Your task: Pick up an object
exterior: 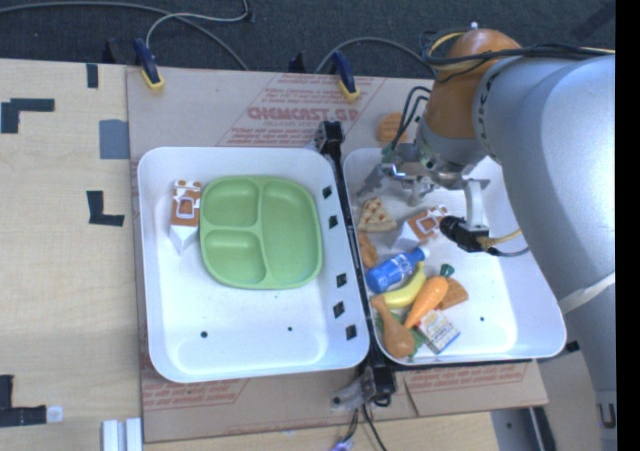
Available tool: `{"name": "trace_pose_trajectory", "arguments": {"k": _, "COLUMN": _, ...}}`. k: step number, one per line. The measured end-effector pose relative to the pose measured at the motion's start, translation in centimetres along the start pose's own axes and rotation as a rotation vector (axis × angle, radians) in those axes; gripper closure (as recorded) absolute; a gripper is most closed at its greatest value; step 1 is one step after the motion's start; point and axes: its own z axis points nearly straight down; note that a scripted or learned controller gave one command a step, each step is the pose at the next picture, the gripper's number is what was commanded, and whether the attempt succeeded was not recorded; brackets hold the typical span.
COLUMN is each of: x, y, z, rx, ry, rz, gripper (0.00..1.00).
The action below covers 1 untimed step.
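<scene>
The right bin (520, 324) holds a heap of toy food. A waffle piece (375, 214) and a small orange-and-white box (428, 224) lie near its middle. Toward the front are a blue bottle (395, 269), a yellow banana (402, 291), a carrot (427, 301), a brown bread-like piece (393, 336) and a small packet (441, 332). My gripper (403, 175) hangs low over the far left part of this bin, just behind the waffle piece, under the orange wrist band. I see nothing held in it.
The left bin (240, 339) holds a green divided plate (262, 232) and a small box (185, 211) by its left wall. A round orange item (389, 126) sits at the right bin's far edge. The grey arm covers the right bin's far right side.
</scene>
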Motion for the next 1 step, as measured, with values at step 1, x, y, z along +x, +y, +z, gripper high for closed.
{"name": "trace_pose_trajectory", "arguments": {"k": 1, "x": 0.08, "y": 0.39, "z": 0.02, "rx": 0.001, "ry": 0.001, "rz": 0.000, "gripper": 0.00}}
